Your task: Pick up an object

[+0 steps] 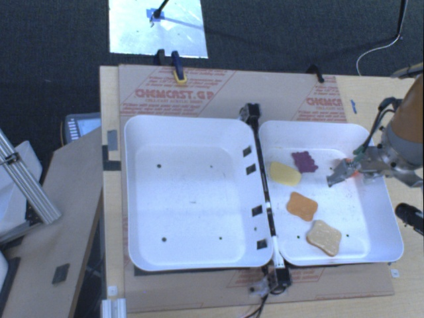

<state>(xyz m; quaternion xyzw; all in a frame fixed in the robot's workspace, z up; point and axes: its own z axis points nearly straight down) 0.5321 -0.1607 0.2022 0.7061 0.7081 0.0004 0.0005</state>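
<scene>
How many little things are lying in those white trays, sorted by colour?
Purple: 1, purple piece
Yellow: 1, yellow piece
Orange: 1, orange piece
Tan: 1, tan piece
Total: 4, all in the right tray.

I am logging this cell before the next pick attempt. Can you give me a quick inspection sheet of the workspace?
Surface: two white bins, left bin and right bin, on a cardboard sheet.
Job's things: purple piece, yellow piece, orange piece, tan piece, all in the right bin.
Clutter: nothing seen.
Grippers: gripper above the right bin, holding nothing.
Cables: white cable top right.
Surroundings: dark floor, reflective panel.
</scene>
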